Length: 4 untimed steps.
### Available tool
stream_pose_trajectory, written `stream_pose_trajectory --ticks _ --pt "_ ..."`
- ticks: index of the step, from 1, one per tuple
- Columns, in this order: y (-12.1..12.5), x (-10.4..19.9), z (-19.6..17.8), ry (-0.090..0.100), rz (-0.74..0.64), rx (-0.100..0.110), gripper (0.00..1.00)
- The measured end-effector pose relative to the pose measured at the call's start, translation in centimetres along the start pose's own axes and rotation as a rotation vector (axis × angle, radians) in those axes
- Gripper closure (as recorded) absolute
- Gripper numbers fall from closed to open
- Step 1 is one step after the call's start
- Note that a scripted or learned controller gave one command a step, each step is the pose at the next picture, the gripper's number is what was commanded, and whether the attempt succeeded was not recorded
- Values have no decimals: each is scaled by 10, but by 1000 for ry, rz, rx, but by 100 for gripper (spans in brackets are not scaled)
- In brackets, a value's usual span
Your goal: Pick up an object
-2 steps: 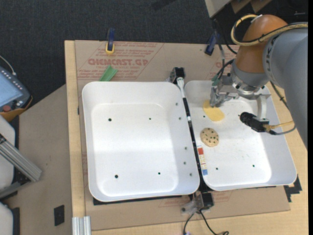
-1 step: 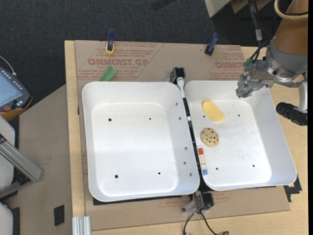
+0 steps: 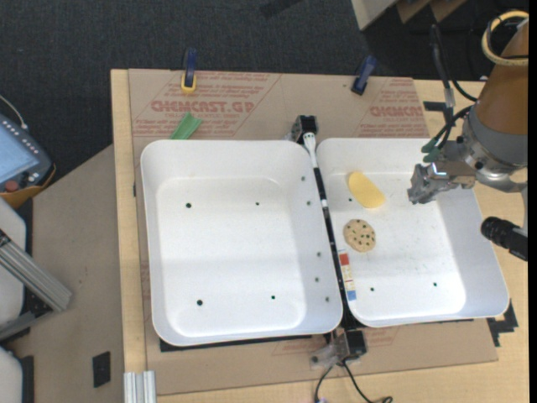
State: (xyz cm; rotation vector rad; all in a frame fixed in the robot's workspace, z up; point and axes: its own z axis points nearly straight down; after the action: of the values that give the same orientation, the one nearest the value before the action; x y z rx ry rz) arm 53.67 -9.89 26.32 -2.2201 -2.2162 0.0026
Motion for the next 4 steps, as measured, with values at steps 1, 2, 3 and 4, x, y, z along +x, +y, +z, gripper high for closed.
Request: stream_pose_trajectory --ticks 1,2,3,4 --pt "-60 60 -22 1 -7 0 100" --pt "-57 112 -98 0 -10 -15 100" --pt "-57 108 -104 -3 -4 -9 100" --pt "-56 109 -114 -3 -4 -11 100"
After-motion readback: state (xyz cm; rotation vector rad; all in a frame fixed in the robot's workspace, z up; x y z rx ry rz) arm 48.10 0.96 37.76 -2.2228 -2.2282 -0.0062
